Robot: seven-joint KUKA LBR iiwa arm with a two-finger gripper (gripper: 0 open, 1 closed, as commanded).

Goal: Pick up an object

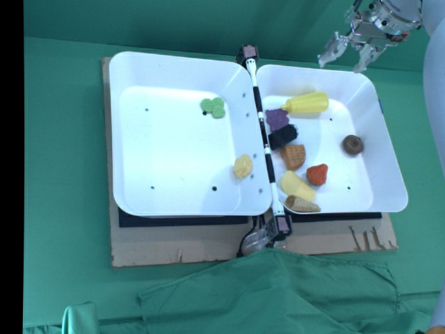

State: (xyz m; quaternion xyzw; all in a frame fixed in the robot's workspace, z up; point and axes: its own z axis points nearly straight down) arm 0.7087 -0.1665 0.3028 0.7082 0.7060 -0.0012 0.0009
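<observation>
Yellow corn (306, 103) is lying in the right bin (381, 152), long axis left-right | we are seeing the gripper (345, 56) hovering up-right of it, fingers apart, empty | we are judging: descend toward lower left.

Even, bright overhead light is washing the white bins (184, 72) almost featureless; shadows are staying faint; the picture is looking slightly soft with a green cast.
</observation>
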